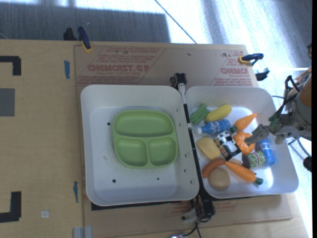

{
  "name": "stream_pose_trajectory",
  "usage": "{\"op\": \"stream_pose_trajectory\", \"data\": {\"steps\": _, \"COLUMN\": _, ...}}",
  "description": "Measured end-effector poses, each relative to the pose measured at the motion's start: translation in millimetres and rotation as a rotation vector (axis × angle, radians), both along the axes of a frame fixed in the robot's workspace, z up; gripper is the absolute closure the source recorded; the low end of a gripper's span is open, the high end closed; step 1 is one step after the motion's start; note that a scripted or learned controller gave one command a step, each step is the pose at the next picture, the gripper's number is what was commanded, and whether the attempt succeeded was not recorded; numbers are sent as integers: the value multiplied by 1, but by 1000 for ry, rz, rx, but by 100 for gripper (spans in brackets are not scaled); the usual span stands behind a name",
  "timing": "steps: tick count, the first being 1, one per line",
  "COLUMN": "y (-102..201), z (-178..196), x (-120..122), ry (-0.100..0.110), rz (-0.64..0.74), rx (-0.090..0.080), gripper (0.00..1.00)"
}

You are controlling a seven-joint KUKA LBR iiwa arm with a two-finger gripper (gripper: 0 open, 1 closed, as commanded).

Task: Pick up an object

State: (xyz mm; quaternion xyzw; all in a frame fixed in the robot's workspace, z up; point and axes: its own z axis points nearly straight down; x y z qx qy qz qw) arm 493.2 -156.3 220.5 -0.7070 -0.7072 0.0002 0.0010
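Metal gripper (253,134) low over the right bin (286,177), its grip impossible to tell, glossy plastic toy food (233,148) heaped below, smooth green divided plate (145,138) in the left bin (94,148)

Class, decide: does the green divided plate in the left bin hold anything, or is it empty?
Empty. All three compartments of the green plate show bare green; the toy food lies in the right bin.

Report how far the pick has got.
Done: the gripper has reached the right bin and sits low over the toy pile, by the orange carrot and the blue bottle. In hand: nothing visibly between its fingers. Left: grasp and lift one item. The green plate holds nothing.
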Motion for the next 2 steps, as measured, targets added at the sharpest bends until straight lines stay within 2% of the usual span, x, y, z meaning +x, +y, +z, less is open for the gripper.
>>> {"op": "stream_pose_trajectory", "data": {"steps": 1, "y": 2, "z": -110, "x": 37, "ry": -17, "rz": -1, "rx": -1, "gripper": 0}}
{"op": "stream_pose_trajectory", "data": {"steps": 2, "y": -10, "z": -114, "x": 51, "ry": -33, "rz": 0, "rx": -6, "gripper": 0}}
